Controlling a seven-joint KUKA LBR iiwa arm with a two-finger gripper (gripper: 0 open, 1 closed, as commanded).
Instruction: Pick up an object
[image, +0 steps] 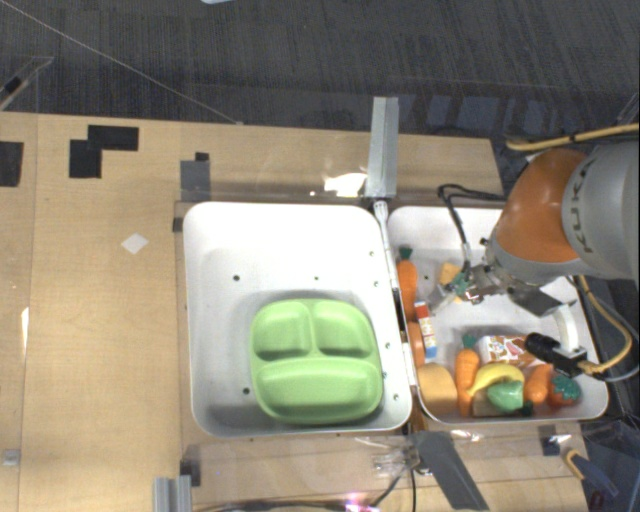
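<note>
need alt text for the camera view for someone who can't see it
A grey and orange robot arm reaches from the right over the right bin, which holds a heap of toy food, including a banana and carrots. The left bin holds a green divided plate.

Legible text: just one item. Partial white lettering "KU" on my grey arm housing (610, 205), at frame's right edge, rest of the word cut off. Small bottle (427, 335) in right bin (590, 405) has red/blue label, print too small to read. Nothing else readable.
</note>
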